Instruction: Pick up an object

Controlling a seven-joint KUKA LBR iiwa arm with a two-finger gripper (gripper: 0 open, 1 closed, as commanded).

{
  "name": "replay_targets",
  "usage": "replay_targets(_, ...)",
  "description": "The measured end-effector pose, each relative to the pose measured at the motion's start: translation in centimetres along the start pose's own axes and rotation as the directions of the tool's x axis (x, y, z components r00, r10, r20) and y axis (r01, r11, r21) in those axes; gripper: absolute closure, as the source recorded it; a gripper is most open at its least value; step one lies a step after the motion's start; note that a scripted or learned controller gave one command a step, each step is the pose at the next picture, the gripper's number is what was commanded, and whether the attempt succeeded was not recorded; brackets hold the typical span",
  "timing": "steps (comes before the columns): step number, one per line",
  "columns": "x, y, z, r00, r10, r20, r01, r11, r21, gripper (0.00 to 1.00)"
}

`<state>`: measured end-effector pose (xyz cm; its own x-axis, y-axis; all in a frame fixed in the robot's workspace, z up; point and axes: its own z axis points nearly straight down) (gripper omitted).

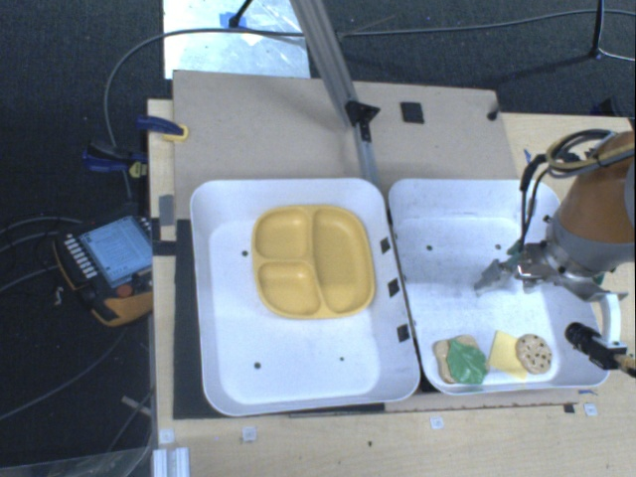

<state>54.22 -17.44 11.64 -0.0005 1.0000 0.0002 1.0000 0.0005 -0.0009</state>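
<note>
Two shallow white bins are seen side by side on the bench: the left bin (224, 366) and the right bin (447, 217).

Left bin: a yellow divided plate (313, 261) with three compartments is set in the upper middle, lying flat.

Right bin: three small items are grouped along the near wall, toward 6 o'clock of the bin. A green leafy piece (465, 362) lies at the 9 o'clock end of the row, resting on a tan piece under it. A yellow wedge (505, 352) is placed just beside it, and a round cookie (535, 353) with dark specks overlaps the wedge's 3 o'clock side.

The arm (596, 217) is seen entering from 3 o'clock, orange band uppermost. The gripper (507, 271) is positioned over the bin's middle, toward 12 o'clock of the food items and apart from them. Nothing is seen between its fingers; how wide they stand cannot be told at this angle.
</note>
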Motion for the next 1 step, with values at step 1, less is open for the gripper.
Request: replay_targets(1, -0.05, 0.12, -1.29, 1.000, 0.000, 0.002, 0.000, 1.000, -0.004, 1.00)
